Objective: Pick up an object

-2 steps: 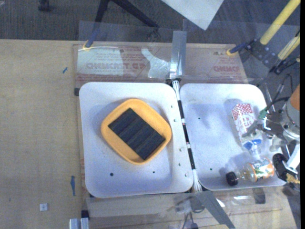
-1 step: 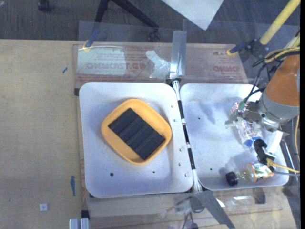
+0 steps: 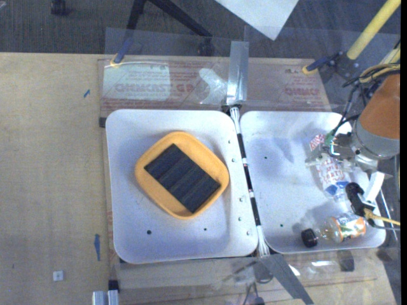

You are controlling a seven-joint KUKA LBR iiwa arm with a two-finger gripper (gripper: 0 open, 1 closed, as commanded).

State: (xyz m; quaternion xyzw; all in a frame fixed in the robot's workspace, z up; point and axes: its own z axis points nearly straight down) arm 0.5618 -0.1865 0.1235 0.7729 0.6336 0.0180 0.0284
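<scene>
Overhead, we see two shallow white bins side by side on a wooden bench [image 3: 44, 170]. The left bin [image 3: 127, 138] holds a yellow dish [image 3: 197, 148], square with rounded corners and turned at an angle, lying near the middle. A dark ribbed pad [image 3: 183, 178] rests inside the dish and covers most of its floor.

The right bin [image 3: 280, 138] has its things gathered along its right side. A crumpled packet [image 3: 328, 169], clear with red and white print and a touch of blue, lies about halfway up that side. Nearer the front edge a small bottle [image 3: 337, 229] lies on its side; it has an orange label, and its black cap [image 3: 309, 237] points toward the left bin. Packet and bottle lie near each other but apart.

The arm, with its orange band [image 3: 385, 113], reaches in from the right over the right bin. Its gripper [image 3: 343, 148] sits low at the upper end of the crumpled packet, just beside or on it. We cannot tell whether the tool is spread or pressed together, nor whether it pinches anything, since the packet and the wrist blur into each other there.
</scene>
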